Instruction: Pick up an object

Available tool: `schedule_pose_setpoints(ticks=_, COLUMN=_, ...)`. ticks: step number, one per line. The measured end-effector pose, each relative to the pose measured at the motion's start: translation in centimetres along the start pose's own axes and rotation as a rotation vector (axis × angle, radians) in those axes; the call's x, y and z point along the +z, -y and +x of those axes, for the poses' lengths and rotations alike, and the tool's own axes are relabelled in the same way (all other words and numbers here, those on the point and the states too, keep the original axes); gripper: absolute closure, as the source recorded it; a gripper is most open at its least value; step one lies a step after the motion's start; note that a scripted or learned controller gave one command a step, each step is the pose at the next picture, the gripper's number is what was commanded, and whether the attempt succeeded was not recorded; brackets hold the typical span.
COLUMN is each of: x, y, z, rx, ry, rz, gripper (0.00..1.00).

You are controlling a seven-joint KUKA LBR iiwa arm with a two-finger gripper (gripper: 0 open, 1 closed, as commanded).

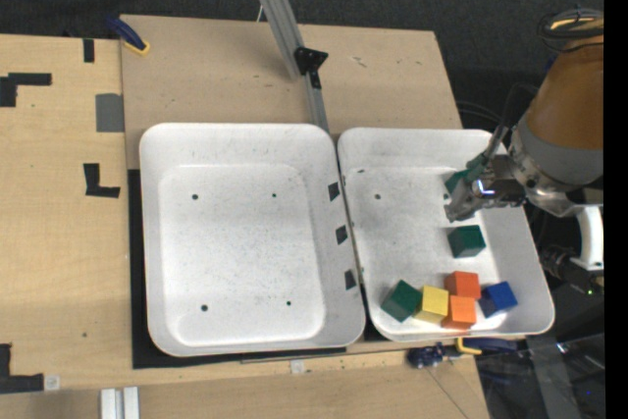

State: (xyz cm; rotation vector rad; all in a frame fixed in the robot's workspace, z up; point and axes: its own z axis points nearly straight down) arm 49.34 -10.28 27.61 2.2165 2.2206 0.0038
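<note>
Now arm [564, 128] over rt bin [412, 162], green block [466, 239] below.

One fixed camera above, angled down; both bins [245, 137] seemingly fully framed

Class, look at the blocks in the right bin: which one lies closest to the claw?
The lone dark green block, just below the claw. The other blocks sit clustered at the bin's near edge.

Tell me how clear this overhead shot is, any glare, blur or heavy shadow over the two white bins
Camera view: even, soft light, no hard shadows; the left white plastic bin and right white plastic bin look bright but keep their speckles; the two-finger gripper is slightly blurred; the small coloured cubes, like the dark green cube, stay fairly sharp.
</note>
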Motion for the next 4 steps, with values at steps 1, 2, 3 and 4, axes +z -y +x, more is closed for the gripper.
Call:
schedule_pose_setpoints(ticks=1, x=0.3, y=-2.0, z=4.1, rx=-0.003, ry=-0.002, rz=0.006, gripper=1.00)
schedule_pose_setpoints(ticks=2, x=0.3, y=-4.4, z=8.4, rx=-0.004, ry=-0.002, rz=0.005, gripper=1.00)
schedule_pose_setpoints(ticks=3, x=2.6, y=-7.4, z=13.1, rx=-0.004, ry=-0.001, rz=0.007, gripper=1.00)
schedule_pose_setpoints(ticks=4, x=4.0, y=-10.9, z=17.0, rx=-0.002, ry=-0.001, rz=0.006, gripper=1.00)
